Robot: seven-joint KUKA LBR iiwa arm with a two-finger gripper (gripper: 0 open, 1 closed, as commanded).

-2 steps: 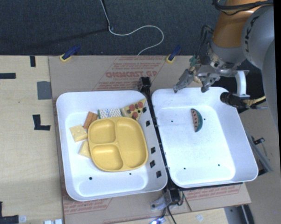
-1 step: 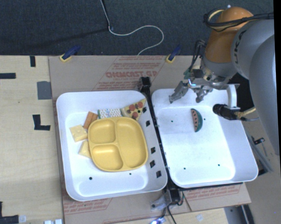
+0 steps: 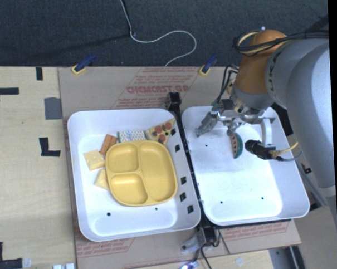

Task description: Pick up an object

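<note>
gripper: over right bin | fingers: spread apart, nothing between | yellow plate: in left bin

You see a light wooden bench with black marks, a brown cardboard sheet on it, dark carpet behind, and a thin white cable

KUKA iiwa arm: grey shell, orange wrist band

A broad, smooth grey casing fills the 3 o'clock side; the rounded orange band sits toward 1 o'clock, black and yellowish cables looping around it, above a metal two-finger gripper with grey linkages.
</note>
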